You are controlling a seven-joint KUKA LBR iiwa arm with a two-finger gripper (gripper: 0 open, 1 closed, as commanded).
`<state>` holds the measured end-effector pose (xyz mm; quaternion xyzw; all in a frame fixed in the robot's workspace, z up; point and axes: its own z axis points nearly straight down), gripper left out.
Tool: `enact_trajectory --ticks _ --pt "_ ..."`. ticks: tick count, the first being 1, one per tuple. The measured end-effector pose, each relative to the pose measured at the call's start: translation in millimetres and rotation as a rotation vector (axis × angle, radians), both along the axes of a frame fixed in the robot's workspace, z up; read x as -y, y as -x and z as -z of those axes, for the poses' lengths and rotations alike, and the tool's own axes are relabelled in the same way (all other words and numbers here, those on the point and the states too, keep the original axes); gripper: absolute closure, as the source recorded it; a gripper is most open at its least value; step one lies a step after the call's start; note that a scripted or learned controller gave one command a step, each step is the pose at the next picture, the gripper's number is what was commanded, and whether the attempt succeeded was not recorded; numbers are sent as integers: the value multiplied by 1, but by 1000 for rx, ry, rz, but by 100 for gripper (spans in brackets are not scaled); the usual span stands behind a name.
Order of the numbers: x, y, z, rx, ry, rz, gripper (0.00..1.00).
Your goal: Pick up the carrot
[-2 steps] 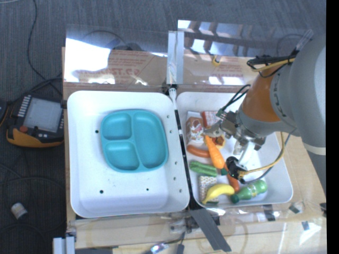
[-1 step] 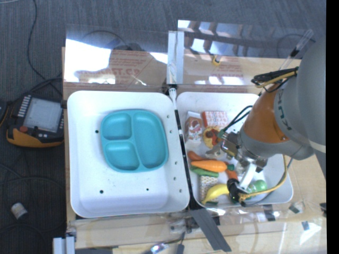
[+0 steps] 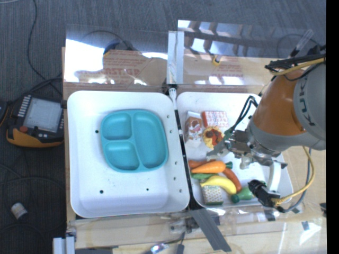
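The orange carrot (image 3: 208, 167) lies on its side in the right bin (image 3: 286, 180), near that bin's left wall, with its green stem end pointing left. My gripper (image 3: 231, 155) hangs just above and to the right of the carrot's thick end. Its two fingers stand apart, open, with nothing between them. The arm's grey and orange wrist (image 3: 275, 115) covers the bin's right half.
Below the carrot, a yellow banana (image 3: 223, 183) lies over an orange-red piece (image 3: 233, 178), with a speckled block (image 3: 213, 194) and a green item (image 3: 244, 195) beside it. Snack packets (image 3: 206, 125) lie at the back. A blue divided plate (image 3: 135, 140) sits in the left bin (image 3: 90, 189).
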<state>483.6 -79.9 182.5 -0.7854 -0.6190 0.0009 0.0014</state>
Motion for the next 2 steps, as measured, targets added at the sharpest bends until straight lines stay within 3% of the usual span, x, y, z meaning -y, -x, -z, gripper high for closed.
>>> enact_trajectory --ticks 1,2 --pt "25 -1 66 6 1 -106 0" --pt "19 -42 93 8 7 -385 0"
